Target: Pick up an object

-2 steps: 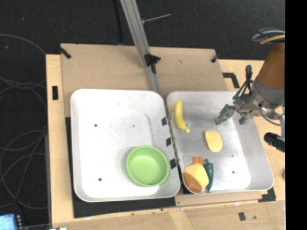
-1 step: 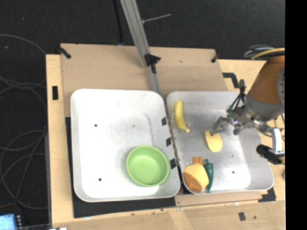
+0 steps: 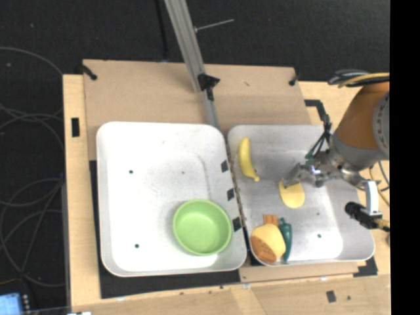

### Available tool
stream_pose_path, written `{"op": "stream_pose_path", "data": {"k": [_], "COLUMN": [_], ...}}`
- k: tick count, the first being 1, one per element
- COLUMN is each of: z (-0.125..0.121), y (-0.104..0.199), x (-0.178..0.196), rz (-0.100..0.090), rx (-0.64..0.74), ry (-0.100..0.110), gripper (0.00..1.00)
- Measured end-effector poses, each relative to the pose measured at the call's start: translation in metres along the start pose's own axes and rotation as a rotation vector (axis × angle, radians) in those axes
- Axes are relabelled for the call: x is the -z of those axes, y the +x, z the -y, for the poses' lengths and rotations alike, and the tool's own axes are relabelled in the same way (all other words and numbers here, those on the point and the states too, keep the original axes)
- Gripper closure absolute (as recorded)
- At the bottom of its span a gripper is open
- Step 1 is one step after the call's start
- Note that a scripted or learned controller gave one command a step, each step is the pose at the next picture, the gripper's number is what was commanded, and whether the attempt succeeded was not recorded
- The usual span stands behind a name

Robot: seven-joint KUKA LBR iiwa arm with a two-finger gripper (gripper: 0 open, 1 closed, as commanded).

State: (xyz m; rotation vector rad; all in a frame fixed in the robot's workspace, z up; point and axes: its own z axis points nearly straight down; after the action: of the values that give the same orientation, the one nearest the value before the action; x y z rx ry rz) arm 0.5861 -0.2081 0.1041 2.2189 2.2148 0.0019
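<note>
Right bin point(image 3: 328, 245), near corner: an orange-and-green toy vegetable point(image 3: 270, 240) is lying against the rim, with a small yellow piece point(image 3: 292, 195) resting mid-bin directly beneath the gripper point(image 3: 296, 176) and a banana point(image 3: 246, 158) lying beyond near the dividing wall; left bin point(image 3: 131, 149) is carrying a green bowl point(image 3: 202, 226). Risk, as judged: the yellow piece is sitting low and flat, so the jaws may be sliding off or nudging it aside. Jaws' spread cannot be told; tips appear to be hovering at or touching the piece's upper edge.

1. I am seeing two white bins: left bin point(image 3: 118, 176), right bin point(image 3: 328, 241).
2. One green bowl point(image 3: 202, 226).
3. One banana point(image 3: 246, 159).
4. One yellow piece point(image 3: 293, 195).
5. One orange-and-green item point(image 3: 270, 240).
</note>
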Motion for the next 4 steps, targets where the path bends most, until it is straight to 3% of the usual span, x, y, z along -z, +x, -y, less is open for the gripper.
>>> {"op": "stream_pose_path", "data": {"k": [1,3,4], "z": [-0.002,-0.007,-0.008], "y": [0.000,-0.007,-0.008], "x": [0.013,0.137,0.156], "rz": [-0.001,-0.002,-0.004], "rx": [-0.002,0.004,0.007], "ry": [-0.007,0.003,0.002], "gripper": [1.00,1.00,1.00]}}
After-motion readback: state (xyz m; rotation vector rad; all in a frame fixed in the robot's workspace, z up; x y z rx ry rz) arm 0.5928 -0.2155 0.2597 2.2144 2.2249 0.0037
